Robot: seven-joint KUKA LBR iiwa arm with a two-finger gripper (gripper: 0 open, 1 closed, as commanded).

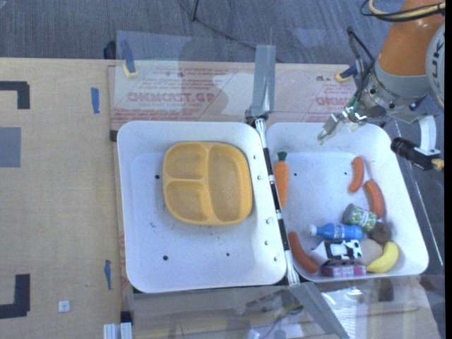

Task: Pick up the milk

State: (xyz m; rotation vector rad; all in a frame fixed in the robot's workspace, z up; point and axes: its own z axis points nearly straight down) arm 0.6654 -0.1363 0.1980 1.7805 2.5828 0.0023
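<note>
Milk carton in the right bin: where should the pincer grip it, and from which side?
The milk carton lies wedged between the blue bottle, banana and a pink item. Probably come straight down and close across its narrow body, since the sides look crowded. The pincer hangs above the bin's far edge.

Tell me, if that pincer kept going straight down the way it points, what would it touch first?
Probably the bare floor of the right bin, near its back corner. The pincer hangs far from the milk carton, though depth is hard to judge.
</note>
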